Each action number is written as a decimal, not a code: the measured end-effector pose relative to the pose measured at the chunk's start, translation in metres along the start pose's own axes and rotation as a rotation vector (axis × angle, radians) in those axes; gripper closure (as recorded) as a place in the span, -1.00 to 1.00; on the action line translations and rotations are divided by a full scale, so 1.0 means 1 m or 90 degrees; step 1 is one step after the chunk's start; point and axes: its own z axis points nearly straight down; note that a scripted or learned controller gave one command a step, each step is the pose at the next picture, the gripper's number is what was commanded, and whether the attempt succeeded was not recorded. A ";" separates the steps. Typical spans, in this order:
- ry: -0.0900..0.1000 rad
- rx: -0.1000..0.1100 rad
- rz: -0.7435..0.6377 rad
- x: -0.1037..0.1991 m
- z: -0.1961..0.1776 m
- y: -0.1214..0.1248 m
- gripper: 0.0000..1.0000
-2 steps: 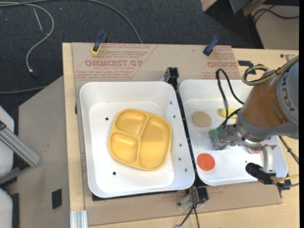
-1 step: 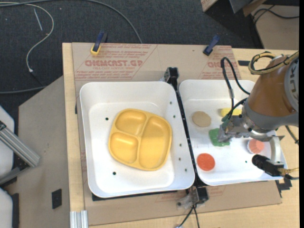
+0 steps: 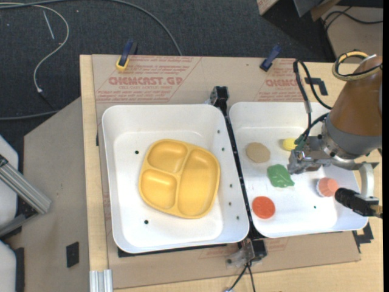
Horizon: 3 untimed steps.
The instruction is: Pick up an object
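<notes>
Red printed lettering runs across the flat brown cardboard sheet (image 3: 182, 72) that lies under the two shallow white bins. Along its far edge on the left side, large letters read roughly "CHEMCAST GP", with a line of smaller red print above it that is too fine to read. The same red wording appears again on the right side of the sheet, set at a slant and partly covered by black cables, so it cannot be read in full.
</notes>
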 end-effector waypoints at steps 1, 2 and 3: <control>0.000 -0.002 -0.001 0.006 -0.059 0.009 1.00; 0.002 0.002 -0.004 0.068 -0.058 0.023 1.00; 0.002 0.005 -0.003 0.116 -0.045 0.031 1.00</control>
